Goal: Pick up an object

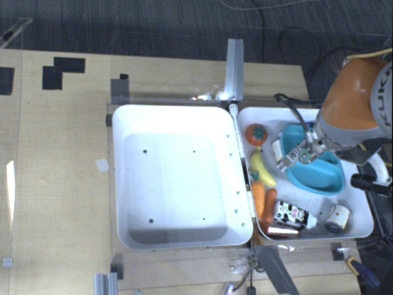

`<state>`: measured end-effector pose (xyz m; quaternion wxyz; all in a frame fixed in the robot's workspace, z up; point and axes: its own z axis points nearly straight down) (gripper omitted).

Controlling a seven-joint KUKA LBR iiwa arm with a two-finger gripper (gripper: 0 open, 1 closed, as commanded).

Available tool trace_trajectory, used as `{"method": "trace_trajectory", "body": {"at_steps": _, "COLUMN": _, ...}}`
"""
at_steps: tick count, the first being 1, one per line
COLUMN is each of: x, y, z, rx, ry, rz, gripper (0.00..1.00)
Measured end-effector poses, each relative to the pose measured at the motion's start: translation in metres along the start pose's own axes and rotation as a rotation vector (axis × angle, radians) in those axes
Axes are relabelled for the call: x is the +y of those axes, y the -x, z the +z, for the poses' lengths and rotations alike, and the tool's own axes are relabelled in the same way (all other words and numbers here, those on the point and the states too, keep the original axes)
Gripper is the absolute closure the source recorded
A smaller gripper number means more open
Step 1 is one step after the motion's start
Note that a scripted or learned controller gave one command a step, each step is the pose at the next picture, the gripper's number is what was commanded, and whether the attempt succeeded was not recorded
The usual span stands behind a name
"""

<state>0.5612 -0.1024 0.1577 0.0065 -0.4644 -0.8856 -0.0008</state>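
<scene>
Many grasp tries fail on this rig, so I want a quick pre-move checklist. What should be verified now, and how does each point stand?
1. End effector is over the right bin: ok.
2. An object lies beneath it, the blue bowl: ok.
3. Something held already: cannot tell.
4. Other targets within that bin, tomato, banana, carrot: ok.
5. Left bin rim free of the arm: ok.

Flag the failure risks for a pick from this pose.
1. The gripper sits at the blue bowl; its curved rim could slip out of a pinch.
2. The banana, tomato and carrot lie close together by the left wall, so a descent there might knock a neighbour.
</scene>
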Motion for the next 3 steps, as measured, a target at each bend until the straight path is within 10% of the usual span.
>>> {"method": "trace_trajectory", "body": {"at_steps": 1, "x": -0.022, "y": -0.002, "z": -0.031, "rx": -0.005, "ry": 0.009, "rz": 0.255, "gripper": 1.0}}
{"method": "trace_trajectory", "body": {"at_steps": 3, "x": -0.047, "y": -0.059, "z": -0.056, "rx": -0.013, "ry": 0.008, "rz": 0.128, "gripper": 1.0}}
